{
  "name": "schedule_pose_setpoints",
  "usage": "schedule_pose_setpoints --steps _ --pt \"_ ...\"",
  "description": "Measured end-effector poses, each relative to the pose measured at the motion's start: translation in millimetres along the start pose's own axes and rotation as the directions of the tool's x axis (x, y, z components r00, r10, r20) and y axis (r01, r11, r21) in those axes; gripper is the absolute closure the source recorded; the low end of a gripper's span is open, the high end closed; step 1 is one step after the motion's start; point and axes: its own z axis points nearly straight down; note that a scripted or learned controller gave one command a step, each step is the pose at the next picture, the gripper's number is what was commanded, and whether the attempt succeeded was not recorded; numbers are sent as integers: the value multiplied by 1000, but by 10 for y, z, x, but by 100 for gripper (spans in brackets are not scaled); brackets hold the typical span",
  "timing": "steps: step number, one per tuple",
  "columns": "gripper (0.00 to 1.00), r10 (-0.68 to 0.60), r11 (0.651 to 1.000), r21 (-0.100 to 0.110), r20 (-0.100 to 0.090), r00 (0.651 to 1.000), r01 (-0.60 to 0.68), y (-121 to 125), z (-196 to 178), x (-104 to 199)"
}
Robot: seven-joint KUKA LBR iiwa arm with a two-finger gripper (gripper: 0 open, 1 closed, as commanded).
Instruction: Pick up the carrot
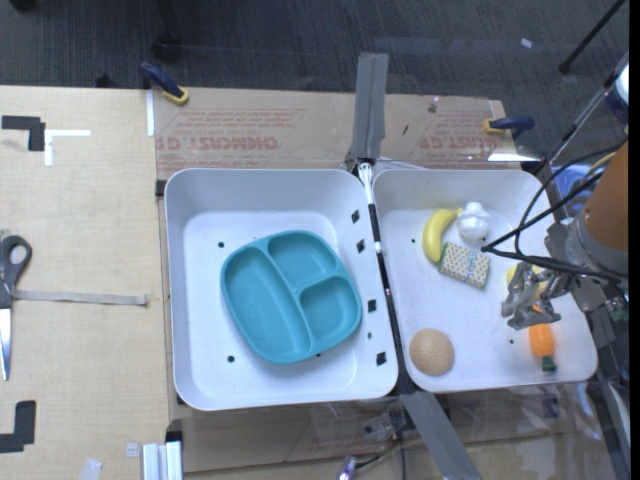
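Note:
The carrot (542,343), a short orange piece with a green end, lies near the right bin's front right corner. My gripper (526,304) hangs just above and left of it, its metal fingers pointing down toward the bin floor next to the carrot's top end. Nothing shows between the fingers.
The right bin (480,373) also holds a banana (436,233), a white crumpled object (472,223), a patterned sponge-like block (465,265) and a tan round ball (432,351). The left bin (190,268) holds a blue divided plate (290,295). Scissors (10,268) lie far left.

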Motion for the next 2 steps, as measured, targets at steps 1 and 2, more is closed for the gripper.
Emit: schedule_pose_setpoints --steps 1,2 --pt "100 -62 998 1 4 998 62 450 -255 -250" --pt "100 -50 999 0 2 999 50 -322 545 -579"
